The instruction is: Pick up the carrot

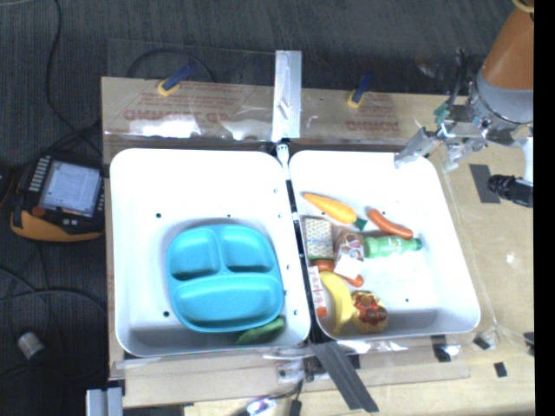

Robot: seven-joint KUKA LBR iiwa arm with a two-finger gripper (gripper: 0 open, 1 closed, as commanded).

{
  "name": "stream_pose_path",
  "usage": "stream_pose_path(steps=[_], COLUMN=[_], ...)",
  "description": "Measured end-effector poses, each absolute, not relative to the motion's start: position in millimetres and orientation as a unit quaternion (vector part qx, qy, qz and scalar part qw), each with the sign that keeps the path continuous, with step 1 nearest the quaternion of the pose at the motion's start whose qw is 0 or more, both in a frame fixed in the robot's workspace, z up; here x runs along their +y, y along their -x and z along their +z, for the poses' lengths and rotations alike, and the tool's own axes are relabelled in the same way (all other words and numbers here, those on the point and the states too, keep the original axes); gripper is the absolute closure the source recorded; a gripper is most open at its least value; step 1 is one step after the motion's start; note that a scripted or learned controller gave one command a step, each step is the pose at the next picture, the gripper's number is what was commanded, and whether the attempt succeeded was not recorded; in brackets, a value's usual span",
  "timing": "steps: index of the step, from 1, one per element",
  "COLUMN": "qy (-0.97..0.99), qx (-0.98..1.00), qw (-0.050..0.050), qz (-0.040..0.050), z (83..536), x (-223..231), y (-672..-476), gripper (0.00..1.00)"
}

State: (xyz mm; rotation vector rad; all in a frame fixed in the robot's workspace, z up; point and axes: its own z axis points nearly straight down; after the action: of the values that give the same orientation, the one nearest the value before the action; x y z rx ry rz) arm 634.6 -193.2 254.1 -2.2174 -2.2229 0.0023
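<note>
Single fixed overhead camera, slanted down on both bins (130,232).

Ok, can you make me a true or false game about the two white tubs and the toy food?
1. The blue tray sits in the left bin. True.
2. The carrot is between the robot's jaws. False: it lies in the right bin, and the gripper hangs near that bin's far right corner.
3. The green bottle stands upright. False: it lies on its side.
4. The carrot is in the same bin as the green bottle. True.
5. The blue tray is full of food. False: its compartments hold nothing.
</note>
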Motion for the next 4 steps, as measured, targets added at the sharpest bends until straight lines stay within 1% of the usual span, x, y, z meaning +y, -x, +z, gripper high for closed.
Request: stream_pose_path(steps=[1, 2, 3, 4], qy=[0.646, 0.585, 0.585, 0.585], qx=[-0.763, -0.811, -0.811, -0.811], qw=[0.001, -0.005, -0.006, -0.005], qz=[0.0009, -0.0010, -0.0039, -0.0046], z=[124.9, 90.0, 100.8, 109.8], x=[-124.7, -109.6, -108.0, -107.3], y=[-644.7, -626.5, -628.0, -628.2], gripper=[0.00, 0.00, 1.00, 1.00])
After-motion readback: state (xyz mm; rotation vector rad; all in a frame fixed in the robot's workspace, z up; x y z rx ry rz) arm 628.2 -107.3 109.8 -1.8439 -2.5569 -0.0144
